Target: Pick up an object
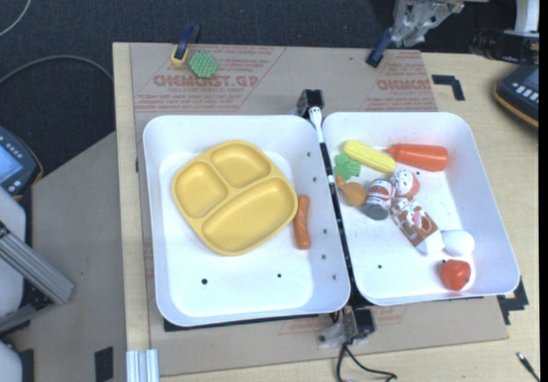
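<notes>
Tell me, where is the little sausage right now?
The sausage lies in the left bin, just right of the yellow divided plate, near the wall that borders the right bin.

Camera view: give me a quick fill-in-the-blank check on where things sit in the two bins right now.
1. The yellow divided plate lies in the ____ bin of the view.
2. The sausage lies just to the ____ of the yellow divided plate, in the left bin.
3. The corn cob and the carrot lie in the ____ bin of the view.
4. The tool is above the bench's ____ edge, beyond the right bin.

Missing words: left; right; right; far
</notes>
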Robot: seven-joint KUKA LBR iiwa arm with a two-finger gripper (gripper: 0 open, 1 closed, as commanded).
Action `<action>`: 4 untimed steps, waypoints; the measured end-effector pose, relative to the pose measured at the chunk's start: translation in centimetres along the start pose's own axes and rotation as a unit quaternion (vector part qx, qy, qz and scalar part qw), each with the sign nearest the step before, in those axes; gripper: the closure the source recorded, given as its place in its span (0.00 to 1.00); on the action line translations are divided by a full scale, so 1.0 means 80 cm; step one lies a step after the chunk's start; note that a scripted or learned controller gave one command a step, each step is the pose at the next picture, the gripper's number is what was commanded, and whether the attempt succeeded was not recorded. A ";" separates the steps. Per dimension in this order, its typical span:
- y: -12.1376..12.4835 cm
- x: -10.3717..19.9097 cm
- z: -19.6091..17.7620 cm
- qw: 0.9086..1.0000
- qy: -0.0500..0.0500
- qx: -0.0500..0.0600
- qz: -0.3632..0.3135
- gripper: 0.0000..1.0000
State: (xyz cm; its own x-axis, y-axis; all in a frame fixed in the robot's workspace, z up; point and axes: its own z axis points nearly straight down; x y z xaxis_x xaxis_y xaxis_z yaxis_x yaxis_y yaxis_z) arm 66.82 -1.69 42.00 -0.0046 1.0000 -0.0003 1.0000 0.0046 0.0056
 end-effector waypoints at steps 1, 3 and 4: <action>-0.020 0.025 -0.031 1.000 0.000 -0.001 0.001 1.00; -0.063 -0.037 -0.035 1.000 0.000 0.004 0.003 1.00; -0.029 -0.020 -0.020 1.000 0.000 0.002 0.002 1.00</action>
State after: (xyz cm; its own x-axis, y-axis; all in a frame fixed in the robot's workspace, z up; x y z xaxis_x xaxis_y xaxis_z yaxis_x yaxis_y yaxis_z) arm 64.49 -3.32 43.61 -0.0015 1.0000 -0.0012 1.0000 0.0015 0.0025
